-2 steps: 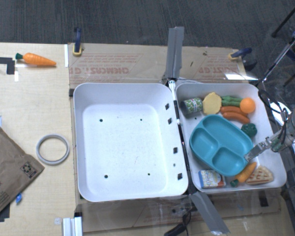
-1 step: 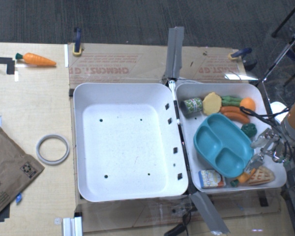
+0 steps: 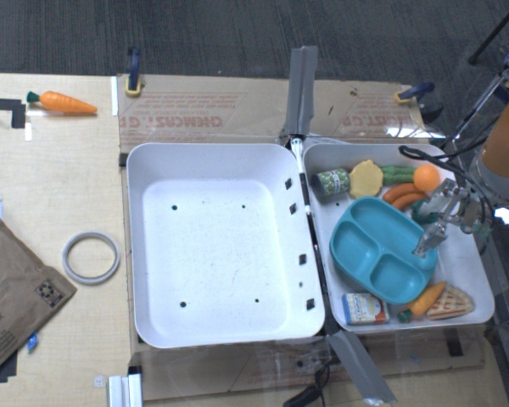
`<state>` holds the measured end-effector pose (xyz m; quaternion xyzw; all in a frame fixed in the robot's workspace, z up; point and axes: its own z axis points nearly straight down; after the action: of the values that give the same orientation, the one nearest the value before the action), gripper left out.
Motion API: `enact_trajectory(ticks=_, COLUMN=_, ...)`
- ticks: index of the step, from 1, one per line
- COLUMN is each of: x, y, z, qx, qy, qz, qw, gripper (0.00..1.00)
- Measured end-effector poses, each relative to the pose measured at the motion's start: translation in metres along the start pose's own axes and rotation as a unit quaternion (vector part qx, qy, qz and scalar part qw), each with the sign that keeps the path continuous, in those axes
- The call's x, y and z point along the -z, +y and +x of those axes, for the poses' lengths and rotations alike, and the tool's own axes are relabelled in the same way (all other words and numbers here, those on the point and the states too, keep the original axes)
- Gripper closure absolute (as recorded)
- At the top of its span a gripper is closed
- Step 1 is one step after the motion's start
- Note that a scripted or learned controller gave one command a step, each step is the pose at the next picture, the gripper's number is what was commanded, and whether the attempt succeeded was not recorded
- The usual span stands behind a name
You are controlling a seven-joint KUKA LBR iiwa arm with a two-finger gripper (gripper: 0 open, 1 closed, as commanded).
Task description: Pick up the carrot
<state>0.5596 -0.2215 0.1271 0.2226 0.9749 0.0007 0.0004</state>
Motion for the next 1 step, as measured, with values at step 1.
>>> enact_trajectory(ticks=1, x=-0.0034, y=0.0307, z=-0.0631, qx=0.340, qy=-0.001, qz=-0.001, qw=0.9405, gripper=0.00)
